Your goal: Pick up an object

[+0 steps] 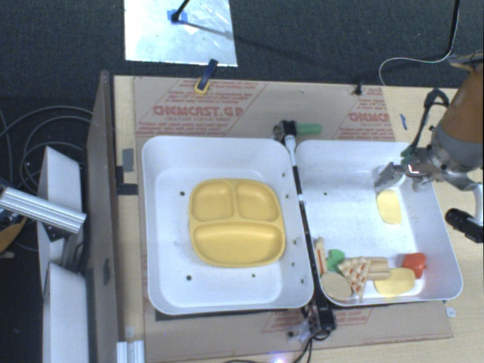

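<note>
end effector (395, 176) angled down-left, above pale yellow piece (389, 206) in right bin (333, 169).

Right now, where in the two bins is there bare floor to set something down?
Right bin: bare floor on its left side, between the divider and the yellow piece under the gripper. Its front edge is crowded with toy food. Left bin: the yellow tray fills the middle, leaving just margins.

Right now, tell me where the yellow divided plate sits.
The yellow plate lies in the middle of the left bin, across the divider from the toy food.
</note>
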### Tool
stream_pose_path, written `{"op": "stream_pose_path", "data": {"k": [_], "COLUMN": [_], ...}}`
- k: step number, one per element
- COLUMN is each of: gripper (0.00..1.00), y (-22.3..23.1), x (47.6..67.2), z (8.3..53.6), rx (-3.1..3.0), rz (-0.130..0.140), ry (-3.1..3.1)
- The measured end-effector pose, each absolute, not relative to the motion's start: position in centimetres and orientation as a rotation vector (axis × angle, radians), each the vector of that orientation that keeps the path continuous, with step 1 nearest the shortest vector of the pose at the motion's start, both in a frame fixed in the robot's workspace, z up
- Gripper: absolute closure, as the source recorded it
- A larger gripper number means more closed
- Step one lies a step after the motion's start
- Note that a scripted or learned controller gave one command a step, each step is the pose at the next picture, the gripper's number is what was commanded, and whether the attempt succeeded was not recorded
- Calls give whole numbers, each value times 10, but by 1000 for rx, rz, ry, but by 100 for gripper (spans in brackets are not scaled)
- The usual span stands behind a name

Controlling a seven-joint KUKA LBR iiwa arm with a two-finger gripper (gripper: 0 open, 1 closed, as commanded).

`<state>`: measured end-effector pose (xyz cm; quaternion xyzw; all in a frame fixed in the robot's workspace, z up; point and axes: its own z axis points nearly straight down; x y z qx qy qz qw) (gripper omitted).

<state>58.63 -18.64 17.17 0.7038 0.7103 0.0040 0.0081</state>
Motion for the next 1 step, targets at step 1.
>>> {"op": "stream_pose_path", "data": {"k": [1], "gripper": [0], "y": [-184], "x": [589], "z": [82], "rx": [2214], "rz": [2], "ry": [2225]}}
